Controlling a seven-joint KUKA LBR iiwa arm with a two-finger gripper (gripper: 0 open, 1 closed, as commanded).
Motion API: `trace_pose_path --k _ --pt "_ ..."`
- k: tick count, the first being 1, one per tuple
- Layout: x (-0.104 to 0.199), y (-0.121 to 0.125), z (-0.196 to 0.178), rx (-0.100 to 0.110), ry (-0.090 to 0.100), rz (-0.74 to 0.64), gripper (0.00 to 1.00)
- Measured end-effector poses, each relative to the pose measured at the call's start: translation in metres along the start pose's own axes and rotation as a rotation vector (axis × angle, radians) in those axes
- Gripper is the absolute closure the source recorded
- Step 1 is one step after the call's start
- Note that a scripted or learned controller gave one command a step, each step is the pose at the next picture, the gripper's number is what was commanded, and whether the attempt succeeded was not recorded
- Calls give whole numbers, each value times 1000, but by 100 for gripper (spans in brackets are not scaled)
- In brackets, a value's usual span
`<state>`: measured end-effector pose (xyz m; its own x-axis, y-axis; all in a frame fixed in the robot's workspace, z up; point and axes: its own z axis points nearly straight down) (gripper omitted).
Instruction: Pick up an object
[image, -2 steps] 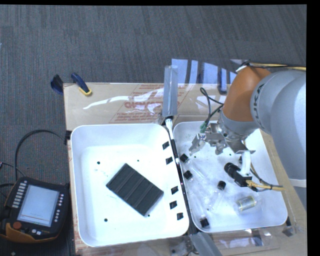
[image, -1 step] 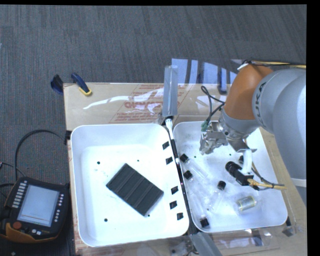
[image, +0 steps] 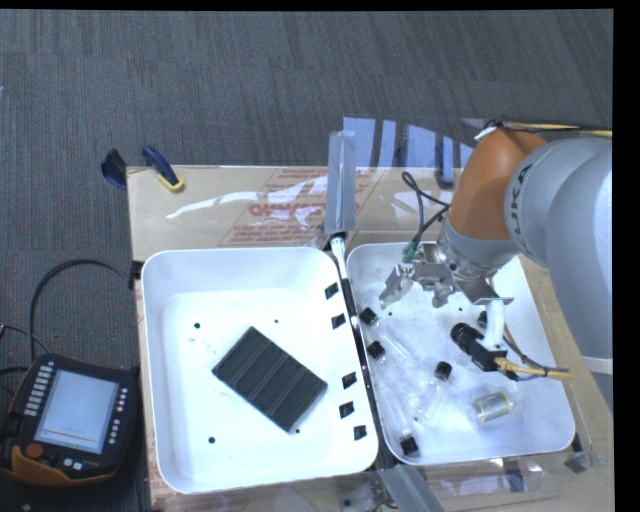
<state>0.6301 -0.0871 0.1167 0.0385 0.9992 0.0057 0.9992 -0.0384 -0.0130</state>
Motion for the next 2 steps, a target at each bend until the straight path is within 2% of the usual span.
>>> trace_pose_path --k 1,2 --pt "0 0 -7 2 2 1 100" --pt "0 0 -7 2 2 1 0"
